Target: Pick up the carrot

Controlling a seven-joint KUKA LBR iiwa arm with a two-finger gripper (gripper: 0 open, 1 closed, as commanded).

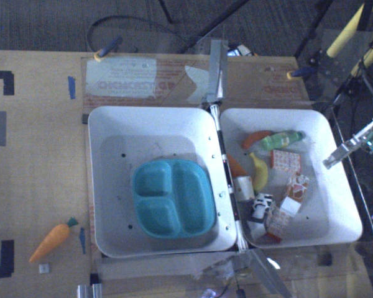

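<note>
An orange carrot point(50, 241) with a green top lies on the wooden bench, outside the bins, near the front left corner of the left bin point(105, 135). At the far right, a slim metallic part that looks like my gripper point(350, 148) hangs over the right rim of the right bin point(336, 191). It is far from the carrot and nothing shows in it. An orange elongated item point(256, 138) lies in the right bin beside a green bottle point(281, 139).
A teal divided plate point(173, 197) sits in the left bin. The right bin holds a banana point(259, 171), a red-and-white box point(285, 160), a small cow figure point(258, 208) and several packets. Blue tape marks and black squares dot the bench at left.
</note>
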